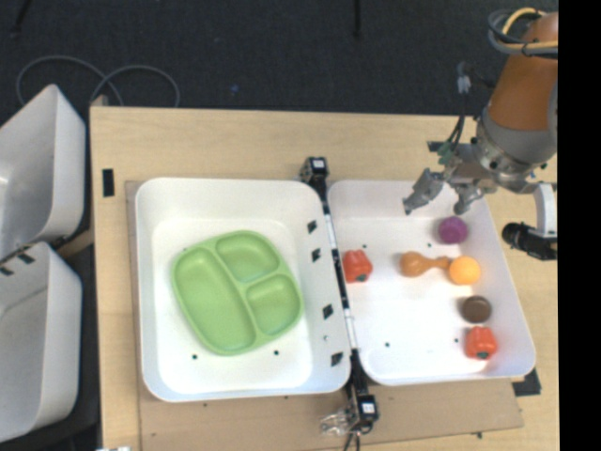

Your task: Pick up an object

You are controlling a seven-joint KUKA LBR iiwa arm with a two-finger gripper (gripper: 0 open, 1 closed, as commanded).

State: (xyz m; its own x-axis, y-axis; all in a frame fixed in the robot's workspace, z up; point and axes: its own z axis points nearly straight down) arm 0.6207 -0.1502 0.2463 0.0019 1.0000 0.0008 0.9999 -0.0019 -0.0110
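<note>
The right bin (394, 355) holds several small toys: a purple ball (453, 229), an orange gourd-shaped piece (419, 264), a yellow-orange ball (464, 271), a brown round piece (475, 308), and two red-orange peppers (356, 266) (480, 342). My gripper (441, 195) hangs over the bin's far right part, just above and left of the purple ball. Its two fingers are spread apart and nothing sits between them.
The left bin (160, 346) holds a green divided plate (237, 291). A ridge with black clips (331, 280) separates the two bins. White containers (33, 186) stand at the far left beyond the bench.
</note>
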